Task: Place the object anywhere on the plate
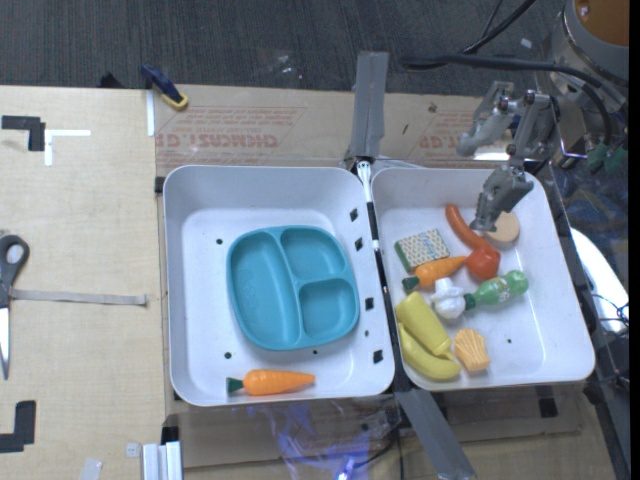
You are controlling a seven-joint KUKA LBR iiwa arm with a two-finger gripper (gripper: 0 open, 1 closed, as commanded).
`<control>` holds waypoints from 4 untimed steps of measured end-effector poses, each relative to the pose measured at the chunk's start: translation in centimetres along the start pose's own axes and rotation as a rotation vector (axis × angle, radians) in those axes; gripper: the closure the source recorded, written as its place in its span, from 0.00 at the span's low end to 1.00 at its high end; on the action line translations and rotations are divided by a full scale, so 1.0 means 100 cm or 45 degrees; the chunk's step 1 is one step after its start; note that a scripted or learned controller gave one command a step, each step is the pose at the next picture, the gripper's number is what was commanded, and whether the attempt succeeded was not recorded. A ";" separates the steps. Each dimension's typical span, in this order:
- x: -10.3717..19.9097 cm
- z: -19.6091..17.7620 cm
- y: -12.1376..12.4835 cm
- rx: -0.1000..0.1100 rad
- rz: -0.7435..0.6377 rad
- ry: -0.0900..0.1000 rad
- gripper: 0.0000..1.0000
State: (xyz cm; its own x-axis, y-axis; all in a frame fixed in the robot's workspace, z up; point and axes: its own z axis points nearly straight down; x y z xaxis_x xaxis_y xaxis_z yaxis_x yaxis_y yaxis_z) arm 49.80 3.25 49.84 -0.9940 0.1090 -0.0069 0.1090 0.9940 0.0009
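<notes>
Sausage (460, 224), likely light, stiff, slippery plastic, lies beside the tan disc (503, 230) under the tool (492, 218); whether it is gripped, I cannot tell. Pinch mid-length, then carry to the plate (293, 288).

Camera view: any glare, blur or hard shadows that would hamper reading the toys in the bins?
In the camera view, focus is fairly sharp across both bins; the right bin has a bright washed-out patch by its right rim; the blue plate shows soft, even light with faint shadows; the gripper casts little shadow; a purplish glint sits below the left bin.
</notes>
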 end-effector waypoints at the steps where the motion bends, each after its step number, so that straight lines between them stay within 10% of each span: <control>1: 0.015 -0.045 0.016 -0.004 0.352 -0.010 0.00; 4: 0.012 -0.044 -0.048 0.001 1.625 -0.003 0.00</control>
State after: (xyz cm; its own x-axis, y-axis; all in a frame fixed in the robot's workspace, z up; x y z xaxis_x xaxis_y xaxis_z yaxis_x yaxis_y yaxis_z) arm 48.04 -1.43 54.25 -0.1839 0.9829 -0.0037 0.9829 0.1839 0.0074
